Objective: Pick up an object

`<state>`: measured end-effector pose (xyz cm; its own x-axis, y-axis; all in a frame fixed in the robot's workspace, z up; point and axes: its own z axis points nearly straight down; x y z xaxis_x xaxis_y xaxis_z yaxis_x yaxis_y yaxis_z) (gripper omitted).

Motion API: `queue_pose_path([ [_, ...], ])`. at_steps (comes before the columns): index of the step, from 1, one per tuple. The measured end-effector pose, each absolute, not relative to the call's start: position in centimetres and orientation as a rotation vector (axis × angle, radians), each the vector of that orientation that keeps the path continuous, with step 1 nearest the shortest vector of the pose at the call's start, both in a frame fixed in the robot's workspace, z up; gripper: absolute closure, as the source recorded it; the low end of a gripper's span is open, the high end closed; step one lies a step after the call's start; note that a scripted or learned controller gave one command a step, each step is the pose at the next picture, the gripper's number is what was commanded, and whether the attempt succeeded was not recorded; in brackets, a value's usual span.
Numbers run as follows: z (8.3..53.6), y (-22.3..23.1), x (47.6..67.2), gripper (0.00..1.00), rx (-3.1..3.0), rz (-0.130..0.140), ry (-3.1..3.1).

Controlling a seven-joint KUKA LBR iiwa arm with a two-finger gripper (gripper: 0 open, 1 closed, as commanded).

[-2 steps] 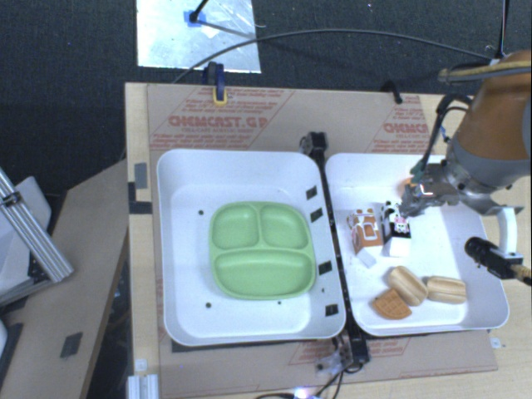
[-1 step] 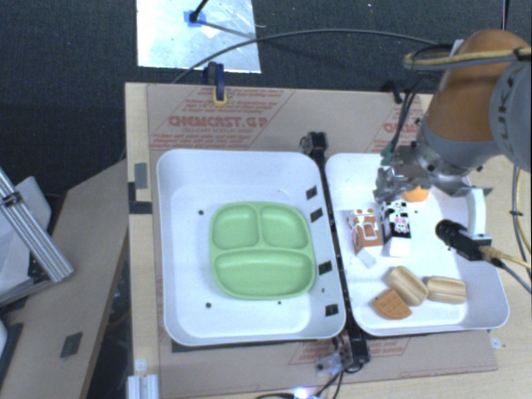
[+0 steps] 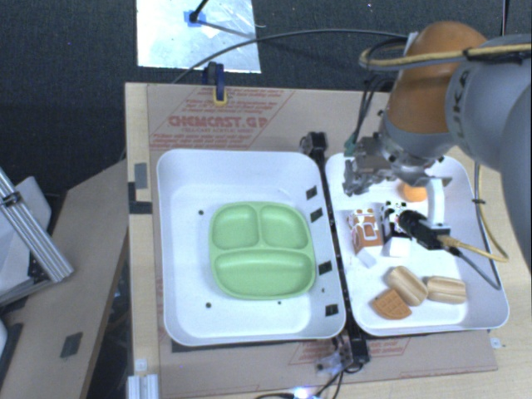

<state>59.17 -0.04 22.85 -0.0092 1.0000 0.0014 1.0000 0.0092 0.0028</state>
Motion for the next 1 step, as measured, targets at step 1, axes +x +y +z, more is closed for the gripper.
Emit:
queue_pose_path([
  [1,23.11,5.94,61.42,1.00,2.209,0.007,2.232],
])
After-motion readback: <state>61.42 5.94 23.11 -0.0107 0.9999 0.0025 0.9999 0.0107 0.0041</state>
